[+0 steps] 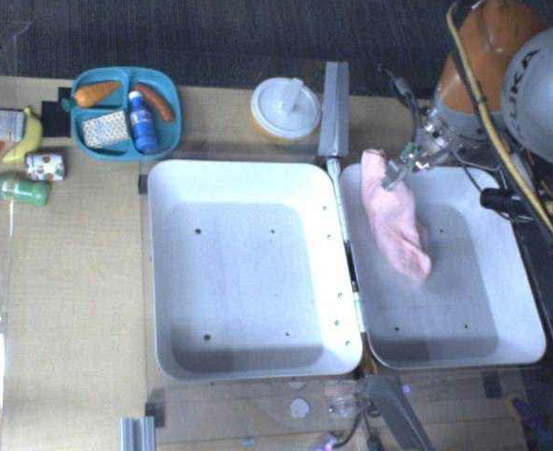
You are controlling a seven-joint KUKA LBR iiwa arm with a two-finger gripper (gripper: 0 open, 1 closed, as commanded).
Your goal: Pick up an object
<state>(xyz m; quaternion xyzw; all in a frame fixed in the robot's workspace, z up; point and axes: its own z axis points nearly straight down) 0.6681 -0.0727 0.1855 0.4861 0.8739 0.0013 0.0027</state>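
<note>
A pink cloth [398, 228] hangs in a long fold over the left part of the right white bin [483, 350]. Its upper end is pinched between the fingers of my gripper [395, 178], which reaches in from the upper right and is shut on it. The cloth's lower end droops toward the bin floor, and a shadow lies to its right. The grey arm with its orange band [487, 54] fills the upper right corner.
The left white bin [248, 252] lies beside the right one. Behind the bins stand a white lidded cup [286, 108] and a blue divided tray [170, 111] of toy food. A banana [27, 134], a small can [44, 166] and a green bottle [13, 190] lie at far left.
</note>
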